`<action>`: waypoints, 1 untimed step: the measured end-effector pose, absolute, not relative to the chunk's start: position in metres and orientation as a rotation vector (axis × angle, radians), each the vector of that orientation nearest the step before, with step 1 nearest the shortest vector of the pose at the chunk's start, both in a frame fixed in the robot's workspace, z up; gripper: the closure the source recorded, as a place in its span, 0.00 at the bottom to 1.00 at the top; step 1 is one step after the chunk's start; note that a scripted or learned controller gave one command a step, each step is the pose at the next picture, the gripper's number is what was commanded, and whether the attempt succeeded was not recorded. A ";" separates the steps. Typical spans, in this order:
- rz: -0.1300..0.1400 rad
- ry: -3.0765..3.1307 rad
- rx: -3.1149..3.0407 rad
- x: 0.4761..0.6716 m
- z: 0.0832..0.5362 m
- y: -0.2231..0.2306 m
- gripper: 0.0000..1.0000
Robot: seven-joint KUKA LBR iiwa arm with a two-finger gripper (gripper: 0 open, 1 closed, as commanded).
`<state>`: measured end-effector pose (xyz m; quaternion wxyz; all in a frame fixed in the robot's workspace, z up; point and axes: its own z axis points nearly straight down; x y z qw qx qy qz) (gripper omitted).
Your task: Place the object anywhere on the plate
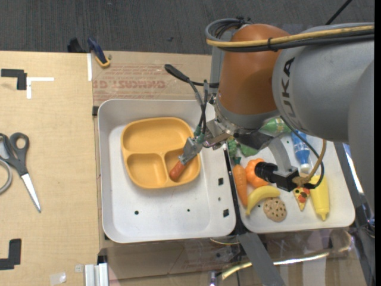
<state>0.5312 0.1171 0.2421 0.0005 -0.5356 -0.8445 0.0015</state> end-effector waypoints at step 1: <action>0.005 -2.652 -1.682 0.531 0.242 0.117 0.00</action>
